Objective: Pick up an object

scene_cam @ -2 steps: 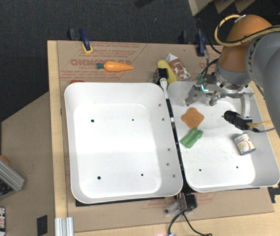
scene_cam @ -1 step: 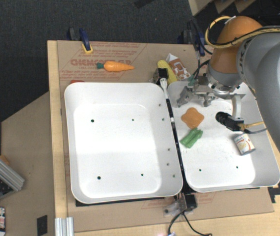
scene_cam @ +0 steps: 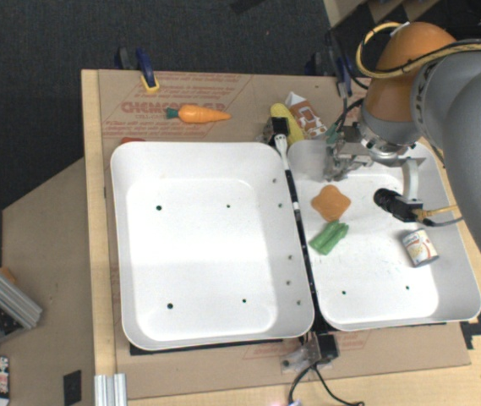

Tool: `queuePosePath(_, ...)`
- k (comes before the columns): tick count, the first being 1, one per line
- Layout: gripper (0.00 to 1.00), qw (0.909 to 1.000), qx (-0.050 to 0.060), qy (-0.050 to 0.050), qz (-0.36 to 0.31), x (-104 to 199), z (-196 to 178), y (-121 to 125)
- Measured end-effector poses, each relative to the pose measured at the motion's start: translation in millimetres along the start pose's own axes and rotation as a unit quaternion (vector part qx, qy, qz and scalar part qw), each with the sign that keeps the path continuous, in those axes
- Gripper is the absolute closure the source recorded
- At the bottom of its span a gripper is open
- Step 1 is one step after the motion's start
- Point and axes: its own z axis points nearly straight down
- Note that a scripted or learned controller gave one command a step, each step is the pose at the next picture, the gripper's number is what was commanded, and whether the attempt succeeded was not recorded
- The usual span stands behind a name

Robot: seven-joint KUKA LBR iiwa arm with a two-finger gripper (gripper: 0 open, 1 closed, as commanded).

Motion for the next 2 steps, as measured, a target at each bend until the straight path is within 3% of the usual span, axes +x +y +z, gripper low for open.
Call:
queuePosePath(1,1.00,1.0000,0.001,0.000,0.001,-8.3,3.9,-0.9)
queuePosePath(2,0.00,1.0000,0.001,0.000,0.001,-8.1,3.8,-0.8)
